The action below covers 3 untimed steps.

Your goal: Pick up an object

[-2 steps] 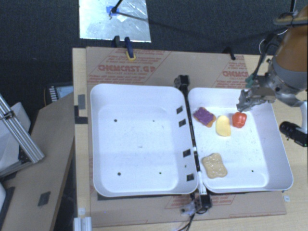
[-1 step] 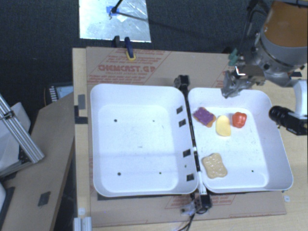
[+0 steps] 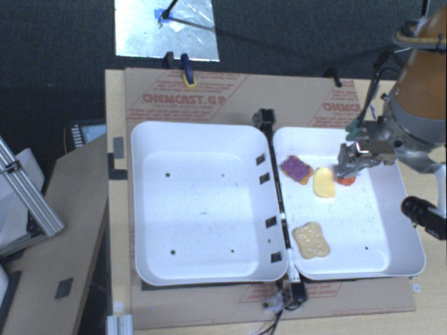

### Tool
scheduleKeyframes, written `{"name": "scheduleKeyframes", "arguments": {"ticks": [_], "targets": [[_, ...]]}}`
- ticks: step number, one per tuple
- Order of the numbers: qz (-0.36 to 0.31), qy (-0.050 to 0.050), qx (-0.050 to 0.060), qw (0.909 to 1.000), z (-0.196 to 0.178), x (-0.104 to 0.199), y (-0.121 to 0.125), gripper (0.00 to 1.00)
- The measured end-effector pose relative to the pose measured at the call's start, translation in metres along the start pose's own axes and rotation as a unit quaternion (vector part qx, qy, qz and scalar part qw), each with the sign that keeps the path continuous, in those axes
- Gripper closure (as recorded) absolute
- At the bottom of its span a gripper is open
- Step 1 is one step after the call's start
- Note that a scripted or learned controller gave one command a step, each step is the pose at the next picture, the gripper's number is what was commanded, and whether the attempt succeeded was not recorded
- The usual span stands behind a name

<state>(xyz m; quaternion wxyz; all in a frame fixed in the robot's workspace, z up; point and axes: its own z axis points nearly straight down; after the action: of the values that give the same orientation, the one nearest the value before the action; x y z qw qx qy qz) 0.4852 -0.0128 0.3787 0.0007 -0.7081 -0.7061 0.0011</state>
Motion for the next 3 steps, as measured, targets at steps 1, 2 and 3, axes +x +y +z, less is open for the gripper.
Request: {"name": "scheduleKeyframes", "arguments": {"ticks": [1, 2, 3], "targets": [[-0.004, 0.001, -0.012, 0.9999, -0.165, 0.006, 0.001, 1.00], [-0.005, 0.000, 0.005, 1.0000, -0.009, 0.054, 0.000, 1.00], [-0.005, 0.002, -0.010, 0.9999, -0.146, 0.074, 0.001, 1.00]]}}
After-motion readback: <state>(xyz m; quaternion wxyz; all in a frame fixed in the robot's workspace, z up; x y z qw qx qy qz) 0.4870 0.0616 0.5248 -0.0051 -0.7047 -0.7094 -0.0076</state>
